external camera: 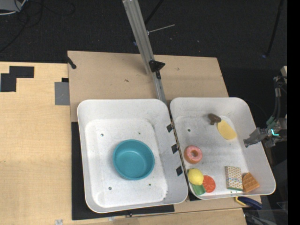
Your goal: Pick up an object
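Note:
The right bin (243,108) holds several small things. A brown piece (214,119) and a pale yellow fruit (227,130) lie at its back. A pink donut (193,154) sits near its left wall. At the front lie a yellow lemon (195,176), a red tomato (209,183), a green piece (198,190), a speckled cracker block (233,177) and an orange waffle (250,182). A teal bowl (133,159) stands in the left bin (93,111). My gripper (249,141) hangs at the right bin's right rim, just right of the pale yellow fruit, with nothing seen in it.
A slanted aluminium rail (140,32) runs from the back down to the gap between the bins. Black clips (174,148) sit along the shared wall. A blue and yellow item (248,201) lies outside the right bin's front corner. Wooden bench (33,139) extends to the left.

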Tool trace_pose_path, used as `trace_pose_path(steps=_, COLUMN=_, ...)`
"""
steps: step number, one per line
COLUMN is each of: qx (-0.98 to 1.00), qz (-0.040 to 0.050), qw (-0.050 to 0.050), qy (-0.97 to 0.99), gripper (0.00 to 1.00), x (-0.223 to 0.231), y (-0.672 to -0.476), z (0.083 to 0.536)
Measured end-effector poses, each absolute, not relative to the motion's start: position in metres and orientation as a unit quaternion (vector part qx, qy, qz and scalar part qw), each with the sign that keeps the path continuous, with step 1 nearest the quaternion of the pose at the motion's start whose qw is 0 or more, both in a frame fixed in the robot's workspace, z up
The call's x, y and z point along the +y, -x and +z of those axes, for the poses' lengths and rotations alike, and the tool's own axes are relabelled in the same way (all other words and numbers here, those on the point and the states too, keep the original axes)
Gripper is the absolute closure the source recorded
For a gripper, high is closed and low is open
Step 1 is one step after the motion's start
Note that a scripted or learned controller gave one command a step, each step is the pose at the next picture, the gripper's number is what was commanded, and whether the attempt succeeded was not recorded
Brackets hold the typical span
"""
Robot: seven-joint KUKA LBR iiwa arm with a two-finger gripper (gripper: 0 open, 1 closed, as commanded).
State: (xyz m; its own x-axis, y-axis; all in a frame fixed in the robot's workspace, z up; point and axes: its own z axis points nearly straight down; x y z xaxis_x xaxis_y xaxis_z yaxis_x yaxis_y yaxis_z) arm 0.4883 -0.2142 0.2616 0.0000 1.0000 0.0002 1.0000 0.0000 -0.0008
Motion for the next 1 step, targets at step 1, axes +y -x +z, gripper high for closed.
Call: trace_pose_path(steps=1, qx=-0.707, qz=0.0002, qw=0.0, qy=0.707, gripper=0.0, x=-0.2142, y=-0.4882, z=0.2615)
